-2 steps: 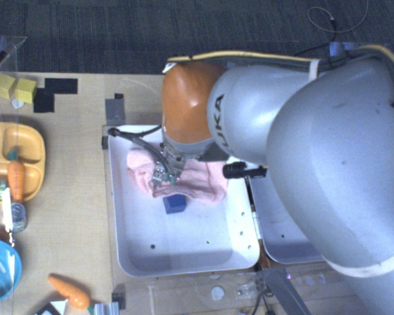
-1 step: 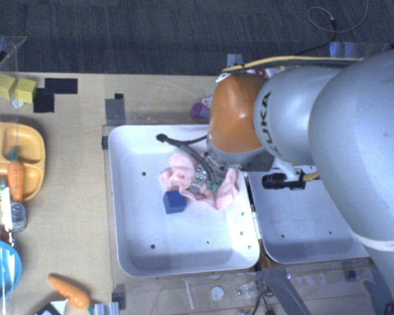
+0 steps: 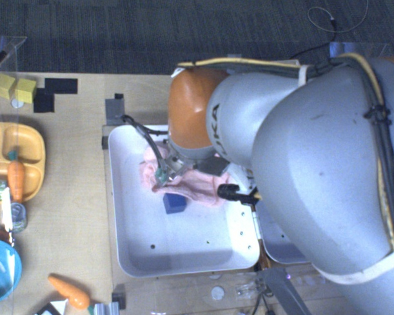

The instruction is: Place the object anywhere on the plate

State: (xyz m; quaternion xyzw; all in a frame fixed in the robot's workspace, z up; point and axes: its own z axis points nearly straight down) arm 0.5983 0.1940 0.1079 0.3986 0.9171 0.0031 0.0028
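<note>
The gripper (image 3: 164,174) is being held low inside the left bin (image 3: 132,253), right over a crumpled pink cloth (image 3: 196,183) that is lying in the bin's upper middle. Whether anything is being grasped cannot be told, since the tip is being hidden among the folds and by the wrist above it. A small blue block (image 3: 175,203) is resting on the bin floor just below the cloth, touching or nearly touching its edge. No plate can be made out inside the bins; a yellow divided tray (image 3: 29,143) with a carrot (image 3: 15,180) on it is sitting well apart on the bench to the left, and a blue dish (image 3: 4,273) is showing at the left edge. The pick-up step is judged to be in hand, not the placing. Which of the two, cloth or block, is being aimed at cannot be settled. A firm hold is being called for next, then a clean lift clear of the bin wall before any carrying towards a plate.
</note>
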